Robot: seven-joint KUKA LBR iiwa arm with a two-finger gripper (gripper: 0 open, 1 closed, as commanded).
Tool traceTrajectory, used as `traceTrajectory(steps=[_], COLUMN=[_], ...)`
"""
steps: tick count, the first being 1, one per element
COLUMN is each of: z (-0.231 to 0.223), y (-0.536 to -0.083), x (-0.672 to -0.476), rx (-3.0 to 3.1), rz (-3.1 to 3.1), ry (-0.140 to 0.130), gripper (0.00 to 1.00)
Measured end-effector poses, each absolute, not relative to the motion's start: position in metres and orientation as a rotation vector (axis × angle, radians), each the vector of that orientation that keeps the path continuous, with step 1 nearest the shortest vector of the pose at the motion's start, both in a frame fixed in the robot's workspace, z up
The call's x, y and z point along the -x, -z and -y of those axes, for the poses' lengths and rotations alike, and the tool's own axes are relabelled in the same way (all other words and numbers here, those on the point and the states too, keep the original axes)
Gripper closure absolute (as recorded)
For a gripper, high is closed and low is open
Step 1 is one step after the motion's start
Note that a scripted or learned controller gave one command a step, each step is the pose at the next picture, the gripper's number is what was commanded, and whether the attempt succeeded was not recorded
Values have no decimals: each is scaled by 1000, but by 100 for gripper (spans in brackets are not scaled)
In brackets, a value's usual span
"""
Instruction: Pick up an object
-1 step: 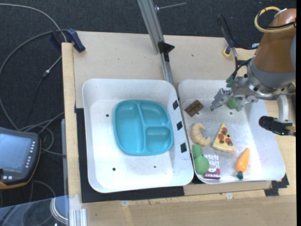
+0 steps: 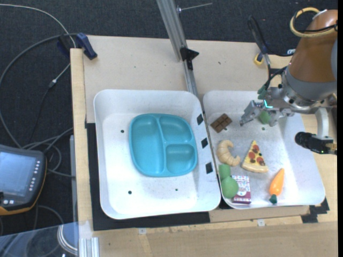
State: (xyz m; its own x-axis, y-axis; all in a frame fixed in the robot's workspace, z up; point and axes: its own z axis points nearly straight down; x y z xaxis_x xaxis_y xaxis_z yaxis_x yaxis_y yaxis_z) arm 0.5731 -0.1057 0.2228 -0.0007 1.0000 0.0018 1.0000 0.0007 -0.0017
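My gripper (image 2: 263, 114) hangs over the back of the right bin (image 2: 300, 159). It is open, and a small green object (image 2: 265, 117) sits between its spread fingers. In the same bin lie a brown chocolate bar (image 2: 221, 123), a croissant (image 2: 227, 152), a pizza slice (image 2: 255, 157), an orange carrot (image 2: 276, 182), a green fruit (image 2: 229, 183) and a pink carton (image 2: 242, 190). Whether the green object rests on the bin floor or is lifted cannot be told.
The left bin (image 2: 107, 159) holds a blue divided plate (image 2: 162, 143). A metal post (image 2: 174, 23) slants down to the divider between the bins. Cables and a pendant (image 2: 19, 175) lie off the bench at left. A black part of the arm (image 2: 313, 142) hangs over the right bin's right side.
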Motion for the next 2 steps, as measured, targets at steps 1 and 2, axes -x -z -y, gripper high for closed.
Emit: traceTrajectory(steps=[1,2], z=[105,102], y=[-179,-117], x=[-567,-563], rx=[2217,2217], rz=[2217,2217], ry=[-6,-5], gripper=[0,0])
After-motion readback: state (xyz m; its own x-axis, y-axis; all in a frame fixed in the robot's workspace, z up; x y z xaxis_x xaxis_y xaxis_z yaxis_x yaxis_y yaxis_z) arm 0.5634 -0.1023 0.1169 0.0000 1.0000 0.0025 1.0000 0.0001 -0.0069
